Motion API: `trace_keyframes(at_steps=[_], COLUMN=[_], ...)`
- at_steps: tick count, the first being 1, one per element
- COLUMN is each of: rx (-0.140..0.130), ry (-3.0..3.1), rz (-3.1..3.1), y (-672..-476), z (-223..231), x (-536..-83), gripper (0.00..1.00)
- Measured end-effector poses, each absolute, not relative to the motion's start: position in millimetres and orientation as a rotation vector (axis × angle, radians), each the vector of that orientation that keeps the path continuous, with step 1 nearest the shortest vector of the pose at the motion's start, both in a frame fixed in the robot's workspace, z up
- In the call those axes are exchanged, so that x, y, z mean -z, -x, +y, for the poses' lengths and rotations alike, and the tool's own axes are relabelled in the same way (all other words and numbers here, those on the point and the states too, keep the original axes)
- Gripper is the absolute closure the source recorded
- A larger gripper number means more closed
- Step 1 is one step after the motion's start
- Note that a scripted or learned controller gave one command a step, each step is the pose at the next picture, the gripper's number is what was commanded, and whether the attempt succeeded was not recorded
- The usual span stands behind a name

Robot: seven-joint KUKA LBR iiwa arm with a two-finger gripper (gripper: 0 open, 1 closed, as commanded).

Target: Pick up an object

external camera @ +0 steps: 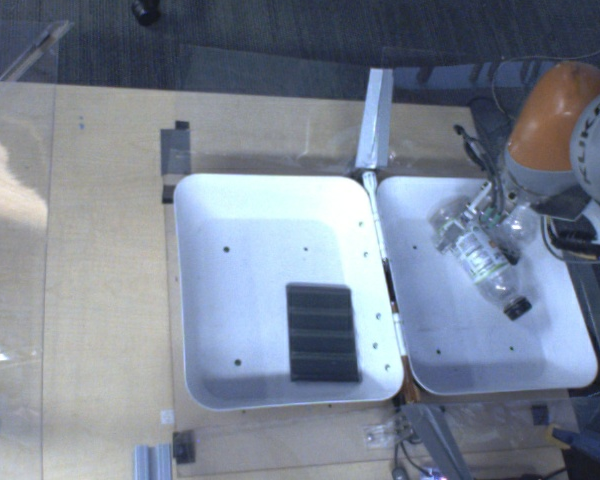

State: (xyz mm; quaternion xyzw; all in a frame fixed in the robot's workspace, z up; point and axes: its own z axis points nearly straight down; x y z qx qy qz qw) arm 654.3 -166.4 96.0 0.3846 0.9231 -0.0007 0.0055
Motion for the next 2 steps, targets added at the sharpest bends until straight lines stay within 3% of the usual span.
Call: trace_keyframes(at_steps=[1,2], rx=[0.000,-0.006], ry=[-1.201,-1.222], rz=[2.888,2.886], y=[-655.5,-661.5], z=[-166,-106], x=[-108,-185], gripper=[1.00,1.00])
